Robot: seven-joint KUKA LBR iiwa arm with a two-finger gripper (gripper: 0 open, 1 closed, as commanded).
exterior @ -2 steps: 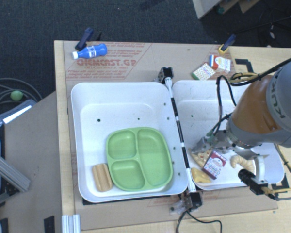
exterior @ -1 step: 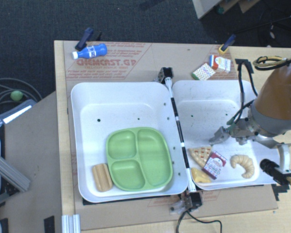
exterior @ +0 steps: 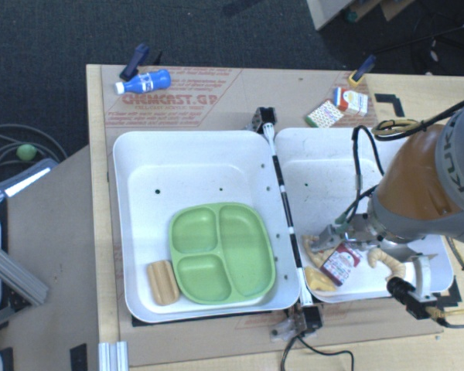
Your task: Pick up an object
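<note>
2 bins (exterior: 139, 176), 1 green tray (exterior: 220, 252)

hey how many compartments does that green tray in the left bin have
3. The green tray in the left bin has two compartments side by side along its far half, left and right, and one at its near left beside the wooden block.

A brown wooden bench (exterior: 100, 207) holds two white bins, the left bin (exterior: 131, 207) and the right bin (exterior: 317, 153), side by side. Near the top lie a blue bottle (exterior: 145, 81) and what may be small snack packs (exterior: 336, 108).
</note>
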